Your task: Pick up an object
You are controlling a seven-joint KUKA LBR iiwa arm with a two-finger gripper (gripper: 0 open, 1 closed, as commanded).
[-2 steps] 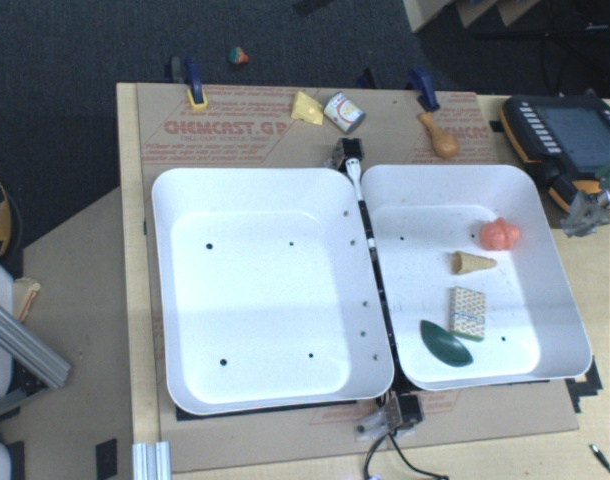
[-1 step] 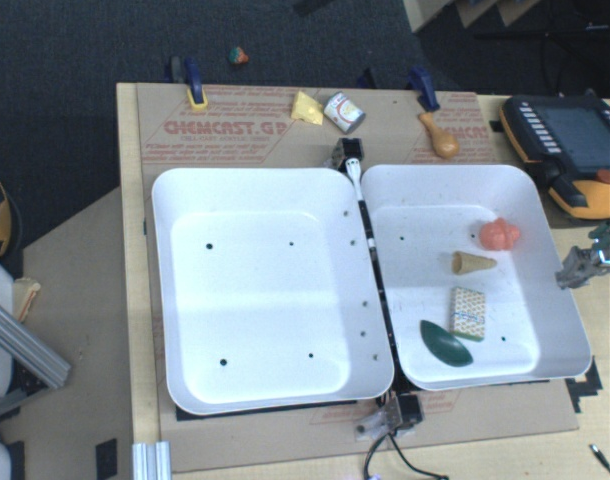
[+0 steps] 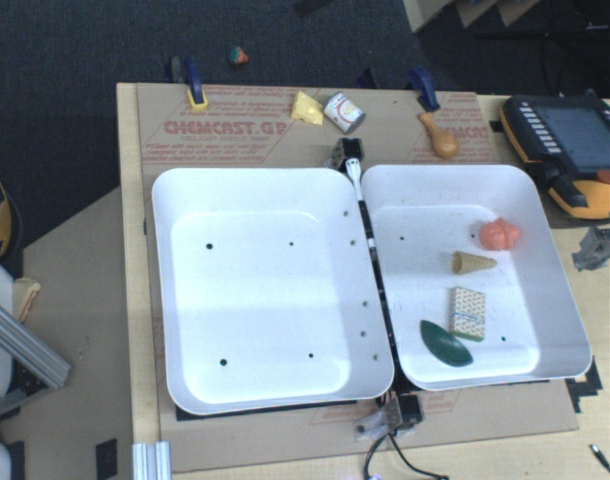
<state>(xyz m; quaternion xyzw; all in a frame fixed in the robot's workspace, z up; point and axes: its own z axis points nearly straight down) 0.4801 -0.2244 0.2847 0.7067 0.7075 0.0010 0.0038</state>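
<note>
Lying in the right bin (image 3: 545, 308), a pink lump (image 3: 500, 234), tan cone (image 3: 473, 262), patterned block (image 3: 468, 312) and dark green leaf-shaped piece (image 3: 446, 343) await picking; block and leaf touch, risking a double grab; gripper state cannot be told.

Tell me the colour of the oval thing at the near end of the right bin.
Dark green. The oval thing shows best in the camera view.

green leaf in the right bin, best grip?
From straight above, fingers across the narrow width of the green leaf at its middle. It lies flat, elongated on a diagonal, its upper right edge close to the patterned box, so close along the other diagonal; its lower left side has open floor.
</note>
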